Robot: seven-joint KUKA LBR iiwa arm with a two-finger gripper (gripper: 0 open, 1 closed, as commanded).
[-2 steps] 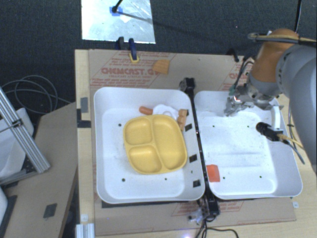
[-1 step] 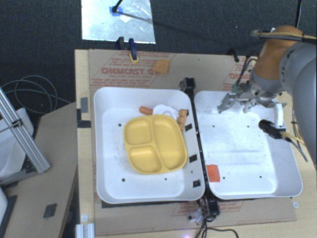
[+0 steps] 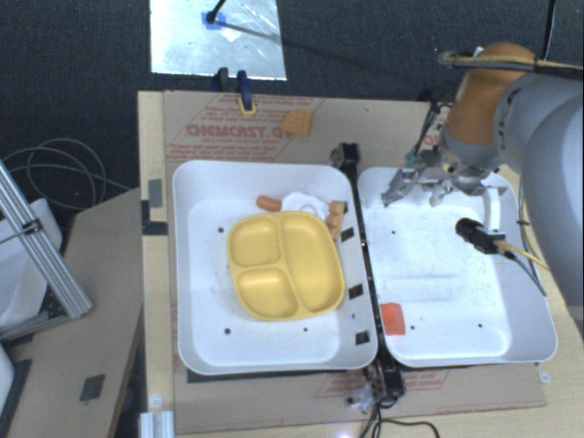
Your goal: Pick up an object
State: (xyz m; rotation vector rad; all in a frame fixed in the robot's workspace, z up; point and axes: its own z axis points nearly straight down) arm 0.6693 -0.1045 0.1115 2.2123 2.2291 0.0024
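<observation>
We saw a glossy yellow three-compartment plastic tray [image 3: 285, 265]; the gripper [image 3: 417, 190] was spread open, holding nothing; cardboard [image 3: 246, 128] read "CHEMCAST."

A shiny metal sheet [image 3: 217, 24] lies on the dark floor beyond the bench [image 3: 383, 112]. A blue and yellow clamp [image 3: 243, 91] grips the bench's far edge. Grey cables [image 3: 55, 167] coil at the left, beside aluminium rails [image 3: 36, 254].
</observation>
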